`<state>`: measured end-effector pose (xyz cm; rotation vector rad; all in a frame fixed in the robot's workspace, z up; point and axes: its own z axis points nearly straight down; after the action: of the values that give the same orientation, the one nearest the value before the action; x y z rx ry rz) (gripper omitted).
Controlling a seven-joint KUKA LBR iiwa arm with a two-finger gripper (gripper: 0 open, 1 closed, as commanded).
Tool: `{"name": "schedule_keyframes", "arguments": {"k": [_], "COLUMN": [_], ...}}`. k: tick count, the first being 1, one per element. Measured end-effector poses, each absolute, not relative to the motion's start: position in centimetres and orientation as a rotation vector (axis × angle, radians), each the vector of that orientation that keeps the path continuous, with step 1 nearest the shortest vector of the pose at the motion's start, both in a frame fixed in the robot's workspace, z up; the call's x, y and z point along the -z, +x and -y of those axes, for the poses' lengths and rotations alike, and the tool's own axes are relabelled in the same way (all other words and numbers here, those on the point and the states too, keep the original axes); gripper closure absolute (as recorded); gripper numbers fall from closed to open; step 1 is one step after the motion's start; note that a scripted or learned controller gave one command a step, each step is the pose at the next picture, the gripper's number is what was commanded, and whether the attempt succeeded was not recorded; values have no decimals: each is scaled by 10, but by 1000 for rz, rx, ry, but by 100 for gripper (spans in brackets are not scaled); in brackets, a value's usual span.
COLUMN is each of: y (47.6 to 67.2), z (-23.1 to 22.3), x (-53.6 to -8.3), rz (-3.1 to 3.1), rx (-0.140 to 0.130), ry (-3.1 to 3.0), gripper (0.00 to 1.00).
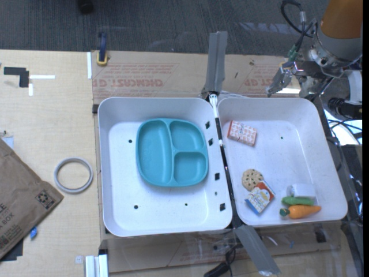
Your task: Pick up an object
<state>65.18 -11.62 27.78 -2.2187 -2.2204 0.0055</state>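
Pincer (282,79) parked above the right bin's (314,111) far rim, carrying nothing; you cannot tell how wide it stands.

Nearest to it: small printed box (242,133), light, stiff, flat; pinch across its short sides. Farther, at the near edge: cookie (251,179), packet (259,199), carrot (301,210), crowded and likely to slip.

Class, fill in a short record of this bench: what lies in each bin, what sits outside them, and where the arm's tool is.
left bin: teal divided plate
right bin: pink-checked packet, cookie, small carton, toy carrot
outside bins: tape ring, brown box
tool: above the right bin's far rim, touching nothing
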Motion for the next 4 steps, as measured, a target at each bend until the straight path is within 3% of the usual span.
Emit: {"name": "schedule_keyframes", "arguments": {"k": [1, 2, 3, 4], "y": [659, 629, 659, 659], "z": [124, 106, 102, 103], "x": [-175, -90, -92, -100], "rz": [2387, 2475, 2388, 2386], "rx": [-4, -2, 0, -1], "ry": [-2039, -1932, -2042, -2045], "gripper": [0, 0, 0, 100]}}
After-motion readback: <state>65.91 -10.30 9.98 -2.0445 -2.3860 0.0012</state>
